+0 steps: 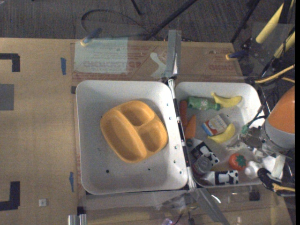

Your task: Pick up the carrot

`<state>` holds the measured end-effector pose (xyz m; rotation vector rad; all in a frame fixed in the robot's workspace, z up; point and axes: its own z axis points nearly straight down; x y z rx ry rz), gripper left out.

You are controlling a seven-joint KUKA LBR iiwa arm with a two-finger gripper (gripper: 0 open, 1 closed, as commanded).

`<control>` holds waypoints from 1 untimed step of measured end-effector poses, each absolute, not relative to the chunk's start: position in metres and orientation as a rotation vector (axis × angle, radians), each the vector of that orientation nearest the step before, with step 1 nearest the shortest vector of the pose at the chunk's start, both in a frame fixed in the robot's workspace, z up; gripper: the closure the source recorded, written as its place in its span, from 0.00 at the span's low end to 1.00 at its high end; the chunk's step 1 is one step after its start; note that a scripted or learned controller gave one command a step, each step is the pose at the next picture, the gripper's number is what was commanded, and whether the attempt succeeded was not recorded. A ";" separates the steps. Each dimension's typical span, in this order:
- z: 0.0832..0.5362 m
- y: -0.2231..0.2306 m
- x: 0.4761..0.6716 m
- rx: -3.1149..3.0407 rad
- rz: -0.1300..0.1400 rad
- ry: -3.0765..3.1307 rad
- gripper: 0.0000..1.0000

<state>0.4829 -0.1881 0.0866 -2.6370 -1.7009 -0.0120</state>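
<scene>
We find the carrot (190,127) lying in the right bin (251,92), close against its left wall, tip pointing toward the near edge. A second, redder elongated item (183,110) lies just beyond it along the same wall. Near them we note a green bottle (203,103), two bananas (227,100) (224,134), a small red-and-white carton (215,124), a tomato (237,161), and two black-and-white cow-patterned containers (204,152) (224,177).

The left bin (89,139) holds a yellow divided plate (134,131) near its centre.

The arm (282,121) stands over the right edge of the right bin, well apart from the carrot. The claw (255,142) is partly visible at the arm's end; we cannot tell how far it is open, and we see nothing in its grip.

Both bins rest on the wooden worktop (37,125).
</scene>
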 end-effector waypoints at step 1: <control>0.088 -0.116 0.482 -2.553 -0.009 -1.851 0.00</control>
